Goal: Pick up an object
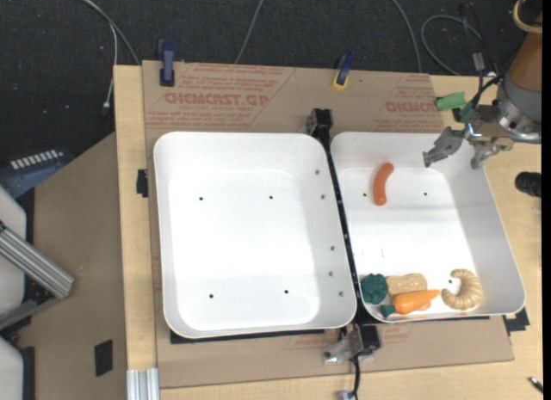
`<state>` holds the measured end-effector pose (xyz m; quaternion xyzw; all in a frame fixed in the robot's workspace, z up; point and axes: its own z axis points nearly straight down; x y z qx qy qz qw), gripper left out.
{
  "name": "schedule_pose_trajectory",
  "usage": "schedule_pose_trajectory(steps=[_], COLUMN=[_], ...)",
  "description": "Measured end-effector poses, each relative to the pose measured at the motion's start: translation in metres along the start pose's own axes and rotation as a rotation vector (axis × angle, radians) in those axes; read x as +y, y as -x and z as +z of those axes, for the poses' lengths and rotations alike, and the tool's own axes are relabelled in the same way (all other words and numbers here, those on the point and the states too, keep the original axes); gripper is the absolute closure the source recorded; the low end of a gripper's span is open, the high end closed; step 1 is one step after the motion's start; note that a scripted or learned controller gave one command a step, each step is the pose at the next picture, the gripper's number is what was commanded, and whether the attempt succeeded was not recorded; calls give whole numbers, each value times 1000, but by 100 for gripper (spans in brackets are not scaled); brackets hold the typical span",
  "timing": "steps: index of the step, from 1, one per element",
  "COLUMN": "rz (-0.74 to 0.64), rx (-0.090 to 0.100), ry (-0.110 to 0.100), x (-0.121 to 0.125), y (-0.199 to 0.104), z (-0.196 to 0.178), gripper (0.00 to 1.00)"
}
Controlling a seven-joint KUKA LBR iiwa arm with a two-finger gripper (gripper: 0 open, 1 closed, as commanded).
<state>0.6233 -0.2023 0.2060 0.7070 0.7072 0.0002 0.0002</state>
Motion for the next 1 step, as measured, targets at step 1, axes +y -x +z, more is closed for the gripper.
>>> schedule_pose_trajectory(steps=[1], rz=[-3], rx=[3], ry=[-9], x=[18], y=[-51], z=[111], gripper=[0])
